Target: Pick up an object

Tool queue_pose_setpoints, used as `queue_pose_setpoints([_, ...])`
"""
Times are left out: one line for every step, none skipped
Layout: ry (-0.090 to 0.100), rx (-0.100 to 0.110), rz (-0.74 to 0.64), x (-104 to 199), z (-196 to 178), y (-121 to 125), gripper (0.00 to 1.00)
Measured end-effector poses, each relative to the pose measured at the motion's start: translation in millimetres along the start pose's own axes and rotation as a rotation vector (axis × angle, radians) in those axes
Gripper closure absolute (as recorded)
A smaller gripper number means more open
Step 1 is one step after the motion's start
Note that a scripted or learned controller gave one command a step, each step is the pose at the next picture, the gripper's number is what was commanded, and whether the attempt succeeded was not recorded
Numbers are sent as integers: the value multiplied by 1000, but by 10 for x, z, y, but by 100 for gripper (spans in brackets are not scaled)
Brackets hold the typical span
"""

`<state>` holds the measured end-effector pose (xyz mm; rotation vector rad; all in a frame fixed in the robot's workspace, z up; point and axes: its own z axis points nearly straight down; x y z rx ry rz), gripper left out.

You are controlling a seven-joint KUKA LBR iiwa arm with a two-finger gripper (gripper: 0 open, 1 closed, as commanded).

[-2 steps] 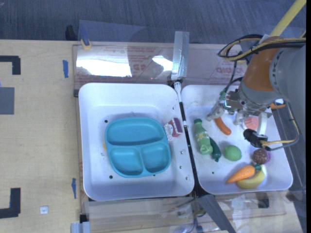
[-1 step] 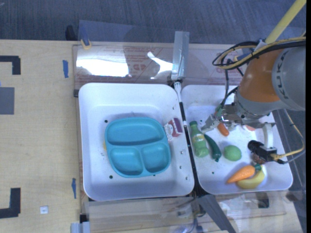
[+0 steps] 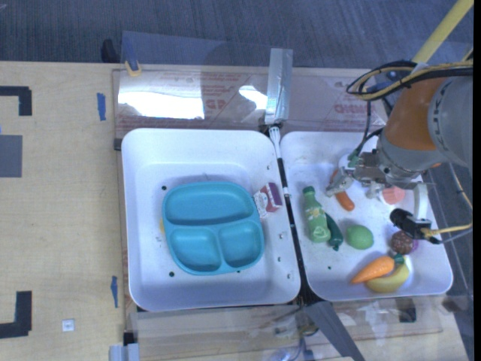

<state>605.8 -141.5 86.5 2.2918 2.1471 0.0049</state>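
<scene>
In the right bin (image 3: pixel 436 280), my gripper (image 3: pixel 355 184) hangs over the upper middle, fingers spread open. A small orange piece (image 3: pixel 344 200) lies on the bin floor just below and between the fingertips; nothing is gripped. A pink piece (image 3: pixel 392 195) sits to the gripper's right. Further forward lie a green bottle (image 3: pixel 314 215), a green lime (image 3: pixel 361 237), a purple fruit (image 3: pixel 403 241), an orange carrot (image 3: pixel 373 269) and a yellow banana (image 3: pixel 397 278).
The left bin (image 3: pixel 143 277) holds a blue divided plate (image 3: pixel 213 226) and a small packet (image 3: pixel 267 198) by its right wall. A metal divider (image 3: pixel 285 201) separates the bins. Cables (image 3: pixel 376 81) and a black part (image 3: pixel 409 220) trail near the arm.
</scene>
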Motion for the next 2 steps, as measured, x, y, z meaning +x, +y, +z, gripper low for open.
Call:
queue_pose_setpoints([-2,-7,0,-4,-126,20,100])
queue_pose_setpoints([-3,-7,-225,278,-1285,138,100])
